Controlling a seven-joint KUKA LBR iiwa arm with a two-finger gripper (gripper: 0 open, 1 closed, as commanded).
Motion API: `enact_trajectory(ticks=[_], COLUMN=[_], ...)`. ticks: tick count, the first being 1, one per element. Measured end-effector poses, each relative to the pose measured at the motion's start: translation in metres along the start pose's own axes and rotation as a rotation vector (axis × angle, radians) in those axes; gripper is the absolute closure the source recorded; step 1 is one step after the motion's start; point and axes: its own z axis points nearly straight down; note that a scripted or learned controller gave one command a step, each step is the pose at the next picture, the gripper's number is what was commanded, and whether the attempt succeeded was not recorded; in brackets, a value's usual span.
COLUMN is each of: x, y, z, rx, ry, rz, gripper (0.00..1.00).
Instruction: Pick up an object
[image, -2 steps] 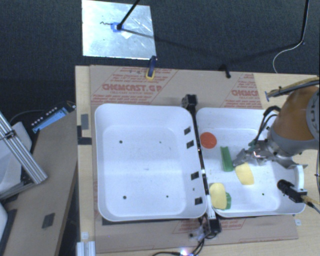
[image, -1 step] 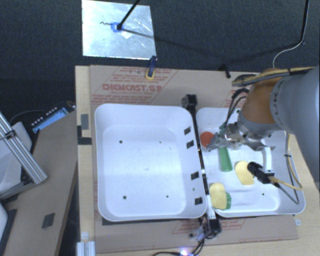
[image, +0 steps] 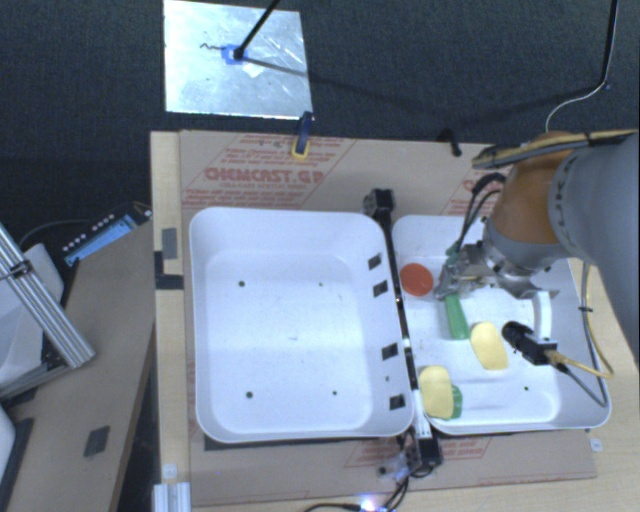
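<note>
My gripper (image: 453, 283) is low in the right bin (image: 560, 405), reaching in from the right. It hangs right over the upper end of a green stick (image: 457, 319) that lies lengthwise on the bin floor. An orange-red round piece (image: 416, 279) sits just left of the gripper, near the bin's left wall. A pale yellow oval object (image: 488, 346) lies to the right of the green stick's lower end. I see nothing lifted off the bin floor.
A yellow object with a green part (image: 438, 392) rests in the right bin's front left corner. The left bin (image: 215, 300) stands beside it, across a black divider (image: 393, 300). Both bins sit on a cardboard sheet (image: 270, 170).
</note>
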Motion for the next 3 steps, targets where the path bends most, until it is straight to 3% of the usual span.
enact_trajectory(ticks=[1,2,3], x=[0.017,0.053,0.104], y=[0.006,0.028,0.003], z=[-0.039,-0.348,-0.261], rx=[-0.001,-0.018,0.011], ry=[0.001,-0.001,0.003], rz=[-0.002,-0.004,-0.005], gripper=[1.0,1.0,1.0])
